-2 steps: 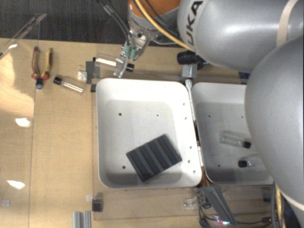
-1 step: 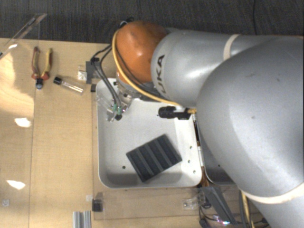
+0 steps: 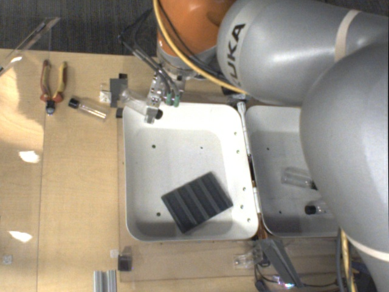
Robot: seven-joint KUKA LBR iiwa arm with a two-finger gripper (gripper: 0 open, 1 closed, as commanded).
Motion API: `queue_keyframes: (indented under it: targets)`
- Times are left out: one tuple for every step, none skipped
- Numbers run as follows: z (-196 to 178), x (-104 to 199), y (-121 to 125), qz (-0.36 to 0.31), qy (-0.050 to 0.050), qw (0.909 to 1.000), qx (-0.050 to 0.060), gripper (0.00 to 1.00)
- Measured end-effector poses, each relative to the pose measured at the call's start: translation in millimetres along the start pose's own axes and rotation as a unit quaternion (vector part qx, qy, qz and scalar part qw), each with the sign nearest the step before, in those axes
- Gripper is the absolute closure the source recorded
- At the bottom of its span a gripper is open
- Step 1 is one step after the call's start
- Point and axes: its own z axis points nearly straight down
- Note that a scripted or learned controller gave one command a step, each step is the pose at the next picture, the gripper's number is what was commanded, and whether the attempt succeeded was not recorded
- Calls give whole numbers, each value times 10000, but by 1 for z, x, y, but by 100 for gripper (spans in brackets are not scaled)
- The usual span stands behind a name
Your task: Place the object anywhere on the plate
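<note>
Ribbed dark plate [image 3: 196,202] in left bin [image 3: 140,163], vial [image 3: 296,177] in right bin [image 3: 273,139]

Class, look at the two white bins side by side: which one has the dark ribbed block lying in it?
The left bin, on the side of the pliers. The dark ribbed block lies askew near its front edge; the right bin has no such block, and the grey arm overhangs it.

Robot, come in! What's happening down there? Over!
Gripper over left bin's top-left corner, nothing seen held. Dark ridged plate lies in that bin. Nothing blocking it.
</note>
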Motion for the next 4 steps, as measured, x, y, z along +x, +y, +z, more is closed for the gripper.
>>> queue_keyframes:
  targets:
    - [-12,-1,2,0,-25,10000,-29,100]
    - [-22,-8,2,-1663,8,9861,-1,100]
    - [82,-15,3,349,21,9994,15,100]
    - [69,-16,5,340,-13,9994,-14,100]
